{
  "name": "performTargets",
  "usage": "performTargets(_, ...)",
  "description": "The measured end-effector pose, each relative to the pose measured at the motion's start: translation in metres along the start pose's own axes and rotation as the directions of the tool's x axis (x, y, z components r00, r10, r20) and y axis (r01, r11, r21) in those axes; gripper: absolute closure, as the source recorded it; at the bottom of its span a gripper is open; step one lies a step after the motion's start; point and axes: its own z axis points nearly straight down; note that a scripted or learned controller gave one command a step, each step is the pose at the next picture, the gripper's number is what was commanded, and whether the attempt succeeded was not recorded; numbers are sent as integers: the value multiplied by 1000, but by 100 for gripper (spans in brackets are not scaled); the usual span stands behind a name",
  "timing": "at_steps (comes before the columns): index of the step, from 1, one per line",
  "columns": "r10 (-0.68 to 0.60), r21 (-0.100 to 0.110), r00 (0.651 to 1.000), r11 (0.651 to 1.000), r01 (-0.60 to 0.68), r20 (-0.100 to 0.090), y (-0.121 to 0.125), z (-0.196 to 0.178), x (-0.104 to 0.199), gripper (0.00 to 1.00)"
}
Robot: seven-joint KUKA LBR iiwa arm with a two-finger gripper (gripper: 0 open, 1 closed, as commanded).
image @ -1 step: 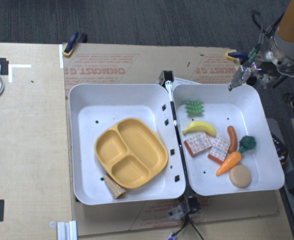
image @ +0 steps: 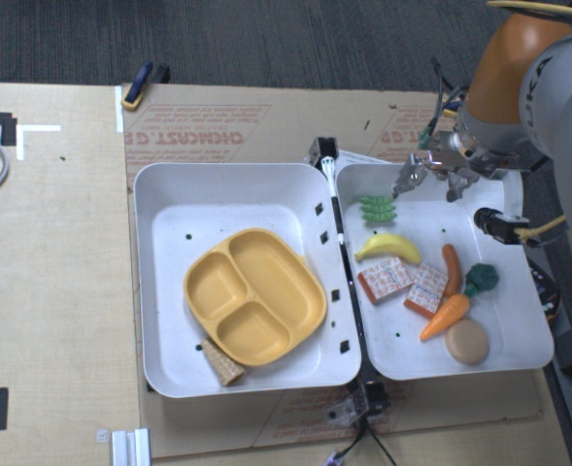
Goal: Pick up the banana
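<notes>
The banana (image: 388,249) lies in the right bin (image: 519,357), close to its left wall and toward the far half. Just beyond it sits a green ribbed piece (image: 376,208); against its near side lie two red-and-white blocks (image: 386,280), with a sausage (image: 451,263), a carrot (image: 445,317), a green broccoli-like piece (image: 481,279) and a tan round (image: 467,342) further toward the right and near edges. The gripper (image: 429,179) hangs over the bin's far edge with its fingers spread apart and nothing between them. Bare white floor lies between it and the banana. The left bin (image: 159,289) carries a yellow divided plate (image: 254,296) and a brown block (image: 221,362) at its near edge.
</notes>
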Motion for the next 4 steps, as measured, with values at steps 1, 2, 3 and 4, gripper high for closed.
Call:
performTargets(1,-79,2,997,997,79,-1,-19,63,18,0)
performTargets(2,263,1,965,965,-263,-1,-104,63,-16,0)
performTargets(3,340,0,941,941,-340,0,-26,63,25,0)
performTargets(4,423,2,906,906,-423,0,-67,63,25,0)
